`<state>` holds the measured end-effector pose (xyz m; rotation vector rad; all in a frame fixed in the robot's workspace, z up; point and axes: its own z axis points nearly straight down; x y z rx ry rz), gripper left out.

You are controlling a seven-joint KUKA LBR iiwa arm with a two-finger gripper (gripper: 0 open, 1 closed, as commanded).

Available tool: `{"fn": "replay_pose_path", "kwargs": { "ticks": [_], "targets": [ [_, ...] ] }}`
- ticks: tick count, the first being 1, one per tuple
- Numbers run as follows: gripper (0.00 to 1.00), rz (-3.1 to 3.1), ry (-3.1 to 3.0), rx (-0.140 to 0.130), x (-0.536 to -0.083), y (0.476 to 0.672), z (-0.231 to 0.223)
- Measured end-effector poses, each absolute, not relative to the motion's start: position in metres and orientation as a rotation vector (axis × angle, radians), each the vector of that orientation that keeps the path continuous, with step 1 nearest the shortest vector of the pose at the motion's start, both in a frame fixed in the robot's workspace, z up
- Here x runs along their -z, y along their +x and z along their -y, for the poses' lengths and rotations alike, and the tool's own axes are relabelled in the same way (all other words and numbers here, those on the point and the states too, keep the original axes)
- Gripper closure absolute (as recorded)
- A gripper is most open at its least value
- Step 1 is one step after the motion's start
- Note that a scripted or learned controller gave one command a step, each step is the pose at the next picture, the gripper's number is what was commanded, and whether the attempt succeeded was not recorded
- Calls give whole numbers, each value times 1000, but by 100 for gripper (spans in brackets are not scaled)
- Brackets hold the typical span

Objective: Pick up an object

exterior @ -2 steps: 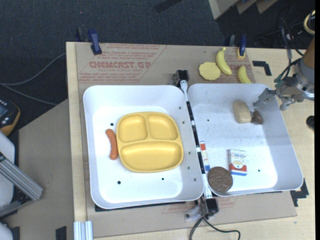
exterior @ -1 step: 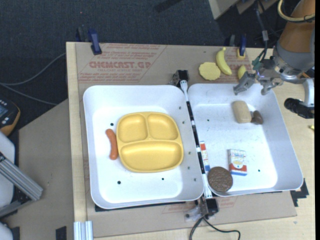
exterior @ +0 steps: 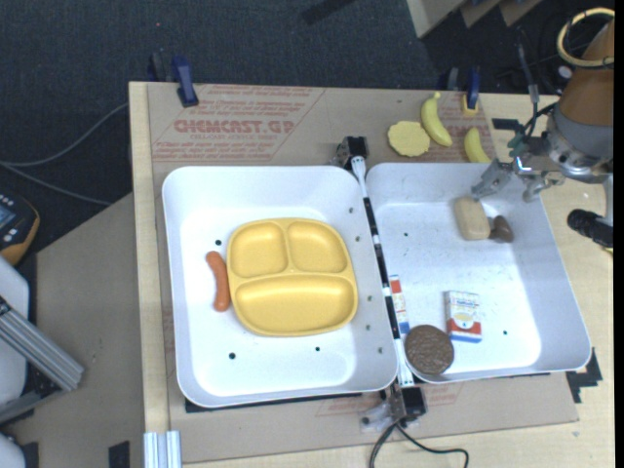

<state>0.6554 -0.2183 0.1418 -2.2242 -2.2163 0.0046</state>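
Plywood bench (exterior: 244, 125) with red printed lettering stands on dark blue carpet (exterior: 88, 37) and bears two shallow white plastic bins. The left bin (exterior: 195, 359) holds a yellow three-part plate (exterior: 291, 275) and an orange sausage (exterior: 219, 281) touching its left rim. In the right bin (exterior: 546, 310), a tan bread-like block (exterior: 473, 218) lies just below the gripper (exterior: 511, 181), a small brown lump (exterior: 501, 229) beside it. The grey arm (exterior: 583, 135) reaches over that bin's far right corner, its two fingers spread apart, pinching nothing.

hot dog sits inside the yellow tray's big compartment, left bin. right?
Not quite. The camera view shows the hot dog in the left bin, but lying on the bin floor beside the yellow tray's left edge, not inside any compartment.
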Motion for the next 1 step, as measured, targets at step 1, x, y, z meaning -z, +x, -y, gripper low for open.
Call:
{"fn": "replay_pose_path", "kwargs": {
  "ticks": [1],
  "targets": [
    [0, 2225, -2213, -1, -140, 646, 154]
  ]
}}
